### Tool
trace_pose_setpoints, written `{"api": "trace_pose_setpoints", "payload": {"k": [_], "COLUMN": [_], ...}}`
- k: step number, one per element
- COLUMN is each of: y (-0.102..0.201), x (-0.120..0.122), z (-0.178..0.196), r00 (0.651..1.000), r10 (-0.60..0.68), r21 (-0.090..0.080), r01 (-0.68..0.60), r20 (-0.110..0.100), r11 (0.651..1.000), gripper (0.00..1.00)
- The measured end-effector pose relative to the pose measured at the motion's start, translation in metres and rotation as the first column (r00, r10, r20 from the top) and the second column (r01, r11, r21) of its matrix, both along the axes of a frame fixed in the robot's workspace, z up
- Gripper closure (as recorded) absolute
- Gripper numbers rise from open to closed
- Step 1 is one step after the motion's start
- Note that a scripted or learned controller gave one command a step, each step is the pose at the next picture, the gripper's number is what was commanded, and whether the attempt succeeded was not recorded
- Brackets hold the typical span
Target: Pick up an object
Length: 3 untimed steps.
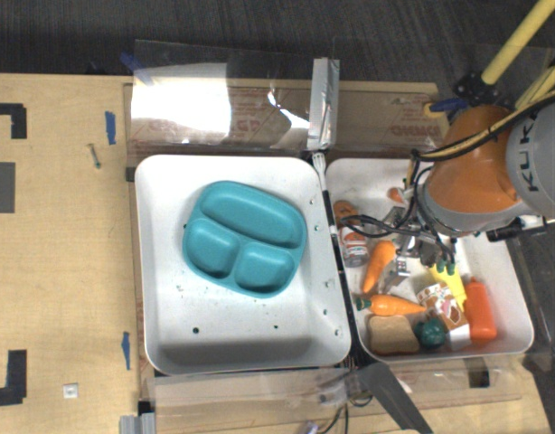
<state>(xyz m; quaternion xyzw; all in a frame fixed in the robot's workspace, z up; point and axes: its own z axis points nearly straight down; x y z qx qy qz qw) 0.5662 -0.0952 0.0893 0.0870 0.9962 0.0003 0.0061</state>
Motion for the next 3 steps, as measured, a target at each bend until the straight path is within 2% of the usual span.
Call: {"api": "trace_pose_setpoints", "payload": {"k": [1, 2, 3], "y": [0.0, 0.042, 0.142], "x": [0.003, 0.003, 0.074], "z": [0.013, 0.143, 0.131], "r00": [1.0, 0.999, 0.994], "r10": [0.001, -0.049, 0.106], "r21": [-0.001, 0.0, 0.004], "r01": [-0.001, 0.049, -0.106], "r20": [0.011, 0.002, -0.005], "r11": [1.0, 0.999, 0.994], "gripper": [1.0, 1.0, 1.0]}}
